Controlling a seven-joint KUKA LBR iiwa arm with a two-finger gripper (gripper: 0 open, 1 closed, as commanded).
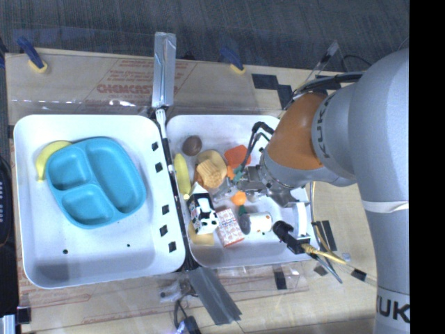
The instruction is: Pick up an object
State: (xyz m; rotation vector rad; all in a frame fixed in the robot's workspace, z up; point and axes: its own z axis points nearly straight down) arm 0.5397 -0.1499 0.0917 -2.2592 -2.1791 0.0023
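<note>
**Arm Dips Into the Toy Pile**

The grey arm (348, 138) bends in from the right and reaches low over the right bin (208, 127), where the small things lie in a heap. The gripper (240, 178) is down among them, and I cannot tell whether it has hold of anything (the wrist covers it).

I think it goes there because that is where the things to pick are. Just beside it sits a small orange piece (238, 199), round and bright, touching its neighbours. Close by are a tan wooden block (211, 170), a brown ball (192, 145) and a yellow banana (182, 174).

The left bin (28, 256) holds a blue divided plate (97, 179).
</note>
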